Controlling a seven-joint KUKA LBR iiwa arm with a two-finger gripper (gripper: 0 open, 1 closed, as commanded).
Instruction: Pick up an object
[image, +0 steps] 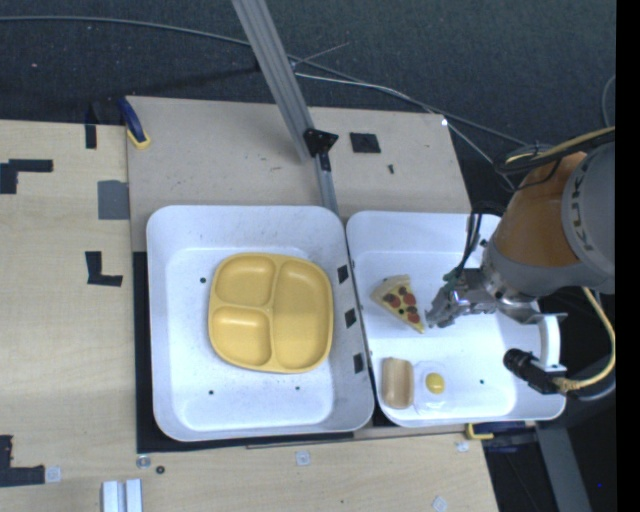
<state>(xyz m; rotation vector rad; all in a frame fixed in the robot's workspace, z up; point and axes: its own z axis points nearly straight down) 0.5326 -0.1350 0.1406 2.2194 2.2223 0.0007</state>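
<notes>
Nearest, along the right bin's front edge, lie a bread-coloured piece and a fried egg side by side. Further back, the pizza slice rests on the bin floor — the gripper sits just beside its right edge, and I cannot tell its state. Leftward, the left bin holds a yellow divided plate.
</notes>
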